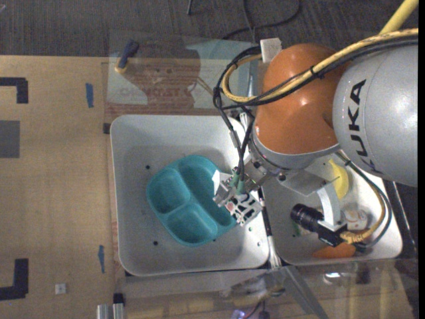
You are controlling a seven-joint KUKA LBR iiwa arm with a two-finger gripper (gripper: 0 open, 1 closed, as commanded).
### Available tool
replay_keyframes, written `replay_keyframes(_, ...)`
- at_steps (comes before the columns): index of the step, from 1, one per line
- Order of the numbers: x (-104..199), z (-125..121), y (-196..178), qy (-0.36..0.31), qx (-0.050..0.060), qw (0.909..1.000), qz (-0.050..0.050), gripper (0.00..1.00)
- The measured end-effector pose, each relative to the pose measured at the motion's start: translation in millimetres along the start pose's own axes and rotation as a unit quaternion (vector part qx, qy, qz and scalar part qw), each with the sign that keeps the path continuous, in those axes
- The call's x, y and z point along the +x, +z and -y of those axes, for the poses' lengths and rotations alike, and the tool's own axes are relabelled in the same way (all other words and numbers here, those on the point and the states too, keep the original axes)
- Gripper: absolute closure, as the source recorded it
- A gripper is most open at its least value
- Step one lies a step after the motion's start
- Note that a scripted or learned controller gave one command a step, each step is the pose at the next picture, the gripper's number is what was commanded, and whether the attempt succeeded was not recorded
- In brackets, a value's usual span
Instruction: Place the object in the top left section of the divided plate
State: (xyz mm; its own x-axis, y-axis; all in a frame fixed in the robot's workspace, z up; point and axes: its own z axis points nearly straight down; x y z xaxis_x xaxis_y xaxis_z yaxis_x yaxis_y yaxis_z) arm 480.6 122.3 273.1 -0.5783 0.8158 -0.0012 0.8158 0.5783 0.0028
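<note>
Teal was the colour that caught my eye first: the divided plate [184,206] lay tilted in the left white bin [133,145], its three sections open to the camera. At the plate's three o'clock edge I saw the gripper [237,201], a cluster of black-and-white parts with a green fleck, hanging over the rim where the plate met the bin floor. I could not tell whether the fingers were wide or narrow, nor whether anything sat between them; the arm's bulk and the blur hid that. Above it, toward one o'clock, the orange band [295,105] and grey body of the arm [378,118] covered much of the right bin [392,244], with yellow cables [312,55] looping across. In that right bin I made out something yellow [340,178] at about twelve o'clock and something orange [332,251] at six o'clock, both partly hidden. Which of these was the object I could not say. The tan worktop [53,191] carried blue tape marks [89,96] at nine o'clock.
</note>
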Motion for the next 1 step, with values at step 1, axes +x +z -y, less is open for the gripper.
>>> replay_keyframes(1,5.5,-1.9,12.2,-0.062,0.002,0.9981,-0.001,1.0)
